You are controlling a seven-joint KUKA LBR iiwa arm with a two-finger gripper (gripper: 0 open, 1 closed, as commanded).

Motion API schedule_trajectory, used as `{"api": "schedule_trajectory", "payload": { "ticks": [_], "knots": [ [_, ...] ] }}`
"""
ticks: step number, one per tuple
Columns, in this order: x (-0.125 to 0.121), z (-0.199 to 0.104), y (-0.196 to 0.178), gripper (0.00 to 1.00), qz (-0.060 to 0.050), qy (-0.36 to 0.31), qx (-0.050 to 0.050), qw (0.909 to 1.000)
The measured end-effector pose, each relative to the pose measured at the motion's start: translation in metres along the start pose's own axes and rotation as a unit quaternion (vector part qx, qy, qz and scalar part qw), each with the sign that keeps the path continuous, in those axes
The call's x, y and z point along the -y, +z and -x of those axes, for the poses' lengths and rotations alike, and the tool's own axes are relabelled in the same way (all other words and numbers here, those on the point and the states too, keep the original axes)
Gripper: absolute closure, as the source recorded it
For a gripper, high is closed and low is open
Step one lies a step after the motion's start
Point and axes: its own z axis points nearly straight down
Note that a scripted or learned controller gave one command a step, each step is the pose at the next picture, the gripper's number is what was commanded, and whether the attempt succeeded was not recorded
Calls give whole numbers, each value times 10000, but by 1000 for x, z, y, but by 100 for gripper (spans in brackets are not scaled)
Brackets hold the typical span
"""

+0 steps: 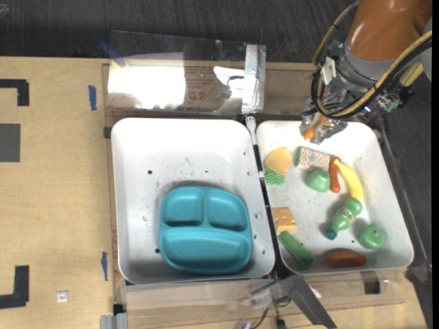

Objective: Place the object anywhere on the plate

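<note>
At 1 o'clock over the right bin (387,184): hand (321,127), opening and load cannot be told | step: pick not yet made; toys lie in that bin | next: grasp one, carry to plate (204,230) at 7 o'clock.

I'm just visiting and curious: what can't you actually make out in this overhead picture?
- Gripper: small and blurred under cables in the camera view; any load is unreadable.
- Arm: cut off by the top edge.
- Plate: its near rim merges with the left bin's front wall.
</note>
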Motion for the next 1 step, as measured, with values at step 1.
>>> {"api": "schedule_trajectory", "payload": {
  "ticks": [1],
  "knots": [
    [-60, -51, 53, 100, 6, -813, -25, 9967]
  ]
}}
